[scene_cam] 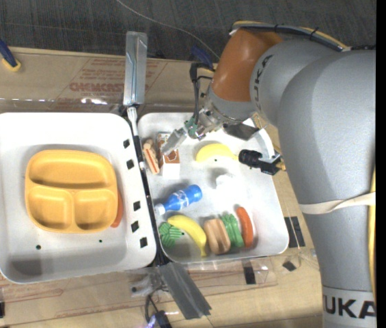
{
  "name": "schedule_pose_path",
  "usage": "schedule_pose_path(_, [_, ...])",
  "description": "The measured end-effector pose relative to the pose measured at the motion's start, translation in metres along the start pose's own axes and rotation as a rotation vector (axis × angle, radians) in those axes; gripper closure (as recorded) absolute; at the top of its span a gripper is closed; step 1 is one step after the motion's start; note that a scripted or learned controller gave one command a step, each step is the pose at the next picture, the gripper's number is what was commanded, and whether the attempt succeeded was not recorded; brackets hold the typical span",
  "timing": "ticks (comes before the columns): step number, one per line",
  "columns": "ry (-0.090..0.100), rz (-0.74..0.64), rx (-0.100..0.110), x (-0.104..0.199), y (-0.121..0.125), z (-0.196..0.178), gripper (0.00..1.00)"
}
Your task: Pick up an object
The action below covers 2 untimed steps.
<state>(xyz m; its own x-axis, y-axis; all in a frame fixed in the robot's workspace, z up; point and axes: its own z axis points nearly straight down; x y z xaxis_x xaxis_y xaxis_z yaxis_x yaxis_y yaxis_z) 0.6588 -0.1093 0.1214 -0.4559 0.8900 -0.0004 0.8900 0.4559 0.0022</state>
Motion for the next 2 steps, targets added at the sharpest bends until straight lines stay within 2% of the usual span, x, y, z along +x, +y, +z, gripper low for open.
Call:
schedule_pose_path(1, [-0.01,-0.26,-0.011,0.008,0.01,0.015,0.0])
schedule_pose_path(2, [-0.006,-0.325,0.0,-0.044,-0.057,-0.054,0.0])
